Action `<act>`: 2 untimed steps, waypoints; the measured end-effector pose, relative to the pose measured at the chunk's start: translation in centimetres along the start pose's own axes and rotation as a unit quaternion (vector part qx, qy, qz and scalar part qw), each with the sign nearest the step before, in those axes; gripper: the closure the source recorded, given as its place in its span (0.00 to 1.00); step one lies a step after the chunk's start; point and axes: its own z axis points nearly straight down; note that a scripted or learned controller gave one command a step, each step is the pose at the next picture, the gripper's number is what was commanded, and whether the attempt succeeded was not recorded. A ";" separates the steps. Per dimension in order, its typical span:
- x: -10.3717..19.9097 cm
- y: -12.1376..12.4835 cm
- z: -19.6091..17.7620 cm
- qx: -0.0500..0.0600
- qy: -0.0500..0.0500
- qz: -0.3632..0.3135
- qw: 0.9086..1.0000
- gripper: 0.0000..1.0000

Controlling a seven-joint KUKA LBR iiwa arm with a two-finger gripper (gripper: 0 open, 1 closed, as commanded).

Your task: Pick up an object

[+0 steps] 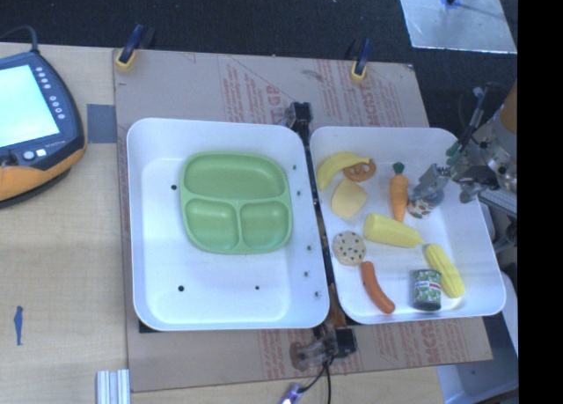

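At the far left of the frame a teach pendant (31, 125) with a pale screen and an orange rubbery rim lies on the wood-grain worktop (62, 288). A sheet of brown printed cardboard (264, 85) lies under both bins, held by two clamps at its upper edge.

The left bin (149, 297), smooth white plastic with rounded corners, holds a matte green divided plate (236, 202) with one long compartment above two smaller ones.

The right bin (479, 297) holds glossy toy food. Along its left side sit a curved yellow banana (334, 167), a small brown round piece (361, 169) touching it, a pale yellow wedge (348, 199) and a speckled round cookie (348, 247). Below these lies an orange-red sausage (378, 288). In the middle, an upright carrot (398, 195) with a green top stands above a smooth yellow lemon-shaped piece (391, 231). At lower right a dark green-labelled can (427, 290) stands just beside a knobbly corn cob (444, 270).

The metal hand (431, 191) reaches in from the right edge, low over the bin's upper right, just beside the carrot; a small red-and-white object (420, 209) sits at its tip, but whether the hand is spread or pressed together cannot be told.
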 end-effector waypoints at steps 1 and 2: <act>1.6 3.8 11.7 -0.001 0.000 0.000 1.000 0.00; 1.5 3.8 10.7 0.000 -0.001 -0.001 1.000 1.00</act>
